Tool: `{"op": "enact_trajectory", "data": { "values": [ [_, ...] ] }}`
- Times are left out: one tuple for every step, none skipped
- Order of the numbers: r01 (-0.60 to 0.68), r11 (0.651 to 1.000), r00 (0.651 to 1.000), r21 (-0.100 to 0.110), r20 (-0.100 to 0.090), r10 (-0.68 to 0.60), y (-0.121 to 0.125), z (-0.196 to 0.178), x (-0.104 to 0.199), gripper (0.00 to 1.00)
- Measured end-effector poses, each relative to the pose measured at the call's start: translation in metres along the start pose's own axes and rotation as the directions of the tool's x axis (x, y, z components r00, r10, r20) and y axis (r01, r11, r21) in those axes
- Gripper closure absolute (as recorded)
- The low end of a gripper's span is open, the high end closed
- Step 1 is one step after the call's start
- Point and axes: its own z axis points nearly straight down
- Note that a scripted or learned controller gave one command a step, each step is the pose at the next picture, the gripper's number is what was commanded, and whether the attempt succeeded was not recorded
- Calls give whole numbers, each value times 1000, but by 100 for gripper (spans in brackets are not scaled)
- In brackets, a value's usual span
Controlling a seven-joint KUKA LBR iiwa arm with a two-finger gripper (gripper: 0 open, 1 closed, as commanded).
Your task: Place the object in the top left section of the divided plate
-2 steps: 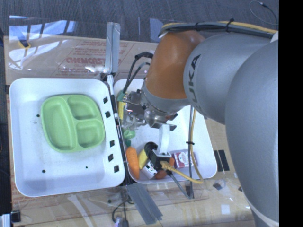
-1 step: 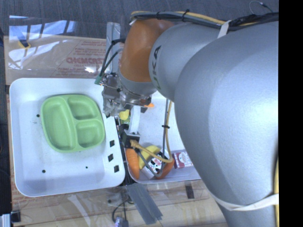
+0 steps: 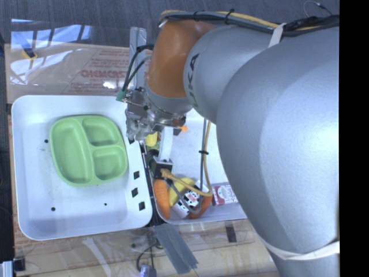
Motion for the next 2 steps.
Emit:
{"op": "enact_trajectory", "data": {
  "values": [
    [67, 998, 998, -3, -2, -67, -13, 14, -54, 100],
    [67, 998, 998, -2, -1, -67, -35, 20, -39, 100]
  ]
}}
